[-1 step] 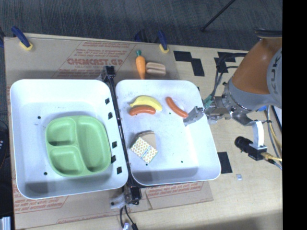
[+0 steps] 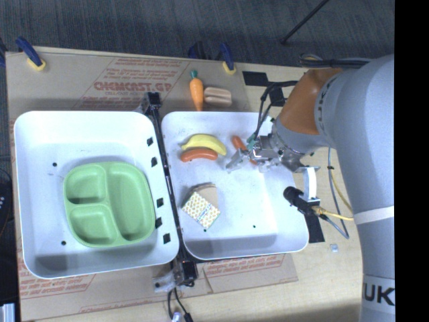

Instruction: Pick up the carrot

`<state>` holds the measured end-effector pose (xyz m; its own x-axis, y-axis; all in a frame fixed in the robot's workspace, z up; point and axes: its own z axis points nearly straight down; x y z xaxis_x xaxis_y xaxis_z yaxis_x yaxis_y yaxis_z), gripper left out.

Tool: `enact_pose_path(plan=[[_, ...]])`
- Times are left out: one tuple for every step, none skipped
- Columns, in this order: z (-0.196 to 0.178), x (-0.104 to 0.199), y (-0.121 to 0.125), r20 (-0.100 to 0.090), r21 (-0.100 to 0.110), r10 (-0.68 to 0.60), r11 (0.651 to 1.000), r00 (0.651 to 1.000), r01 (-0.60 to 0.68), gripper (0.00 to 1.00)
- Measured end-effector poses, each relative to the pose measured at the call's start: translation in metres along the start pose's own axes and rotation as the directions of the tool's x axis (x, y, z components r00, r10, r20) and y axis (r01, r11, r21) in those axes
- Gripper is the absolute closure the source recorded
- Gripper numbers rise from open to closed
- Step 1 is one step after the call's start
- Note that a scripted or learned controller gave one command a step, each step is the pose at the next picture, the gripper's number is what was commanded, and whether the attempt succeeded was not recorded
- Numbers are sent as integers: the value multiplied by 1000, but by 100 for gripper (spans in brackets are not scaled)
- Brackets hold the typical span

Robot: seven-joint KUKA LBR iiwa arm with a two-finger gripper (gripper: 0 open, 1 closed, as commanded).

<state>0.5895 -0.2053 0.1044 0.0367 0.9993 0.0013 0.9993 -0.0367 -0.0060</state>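
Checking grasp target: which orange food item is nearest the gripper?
The small orange piece in the right bin, beside the gripper; the green-topped orange carrot lies outside the bins.

My gripper (image 2: 242, 157) is a small blur of metal — I can't tell how my fingers stand. My arm (image 2: 355, 146) runs off the frame's bottom, and the sandwich (image 2: 206, 194) sits half under the patterned packet (image 2: 200, 210).
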Motion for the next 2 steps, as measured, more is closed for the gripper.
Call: enact_pose_path(plan=[[10,49,33,-1,-3,309,951,951,-309,0],[12,94,53,0,-5,39,999,999,-39,0]])
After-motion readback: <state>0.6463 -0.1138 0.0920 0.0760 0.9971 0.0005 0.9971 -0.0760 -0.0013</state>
